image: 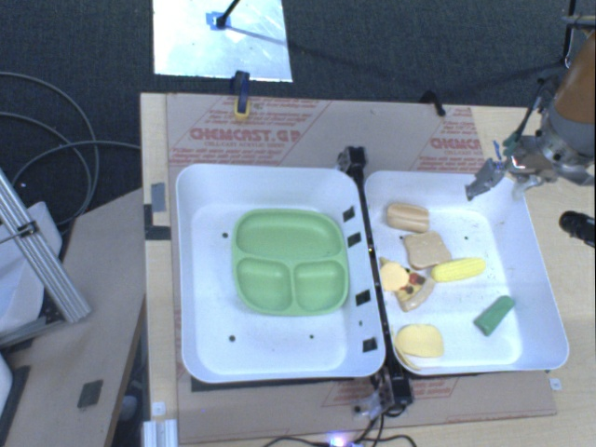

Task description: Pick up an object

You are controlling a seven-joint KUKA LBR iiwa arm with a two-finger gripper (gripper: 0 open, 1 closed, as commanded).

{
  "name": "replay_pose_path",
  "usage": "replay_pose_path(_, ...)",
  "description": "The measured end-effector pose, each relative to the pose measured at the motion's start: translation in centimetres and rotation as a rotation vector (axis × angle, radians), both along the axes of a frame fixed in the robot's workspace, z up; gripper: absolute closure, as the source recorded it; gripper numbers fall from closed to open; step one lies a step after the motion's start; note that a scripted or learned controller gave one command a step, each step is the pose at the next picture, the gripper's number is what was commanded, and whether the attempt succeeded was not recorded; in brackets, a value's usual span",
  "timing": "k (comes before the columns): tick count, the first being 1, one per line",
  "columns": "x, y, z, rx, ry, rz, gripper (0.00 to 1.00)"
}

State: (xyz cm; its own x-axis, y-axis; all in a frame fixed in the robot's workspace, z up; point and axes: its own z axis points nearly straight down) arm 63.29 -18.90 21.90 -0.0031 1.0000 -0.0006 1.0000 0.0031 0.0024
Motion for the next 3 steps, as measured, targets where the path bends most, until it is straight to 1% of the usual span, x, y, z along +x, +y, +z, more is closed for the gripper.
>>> replay_pose_path(1,-5.4,-1.8,-13.4,0.002,0.003,-0.007,0.00)
replay_pose_path(2,-2.5,7.6,-1.0,0.002,-0.013,0.011,0.00)
replay_pose_path(3,-0.4,14.0,-3.5,0.003,0.000,0.008,0.00)
